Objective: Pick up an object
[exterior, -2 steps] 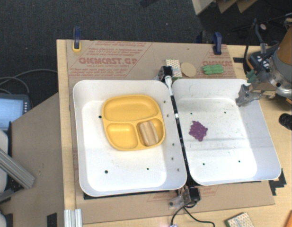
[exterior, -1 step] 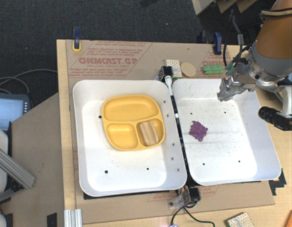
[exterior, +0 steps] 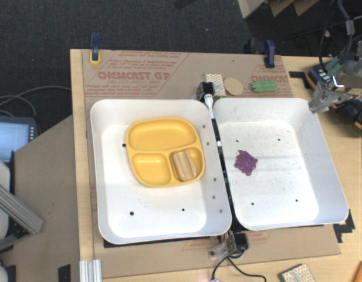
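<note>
Yellow tray (exterior: 146, 135), purple lump (exterior: 246, 162), two white bins (exterior: 110, 187).

yellow tray (exterior: 163, 135) left bin (exterior: 110, 216), purple object (exterior: 246, 161) right

Brown cardboard sheet (exterior: 139, 75) with red print is lying under both shallow white bins. On it behind the bins: green plastic piece (exterior: 264, 87), round tan disc (exterior: 233, 86) sitting beside it. Two blue clamps (exterior: 95, 49) are gripping its far edge.
</note>
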